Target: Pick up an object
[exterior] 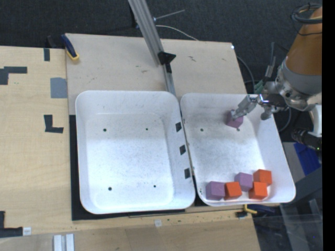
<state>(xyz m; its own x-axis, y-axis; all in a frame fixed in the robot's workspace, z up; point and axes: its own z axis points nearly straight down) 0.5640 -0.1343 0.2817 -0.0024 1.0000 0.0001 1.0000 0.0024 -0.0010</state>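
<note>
Reached in from the right, the grey arm with its orange band [309, 35], wrist hanging over the far right corner of the right-hand shallow white bin [272, 150]. Two-finger gripper [239, 115] angled down and left toward a small purple block [234, 121] in the far part of that bin. Fingertips right at the block, touching or nearly so; whether spread or pinched, could not tell, and no clear sight of the block between them. Judged as the grasp step of the pick, lift not yet proven. Sat apart from the rest, that purple block: well away, against the near right wall, clustered two more purple cubes [215, 190] and three orange cubes [233, 190], packed side by side. Left-hand white bin [84, 140] showed only speckled floor. Next called for, by the look of it: a firm close around the block, then a straight lift clear of the bin floor, with a check that the block rose too.
</note>
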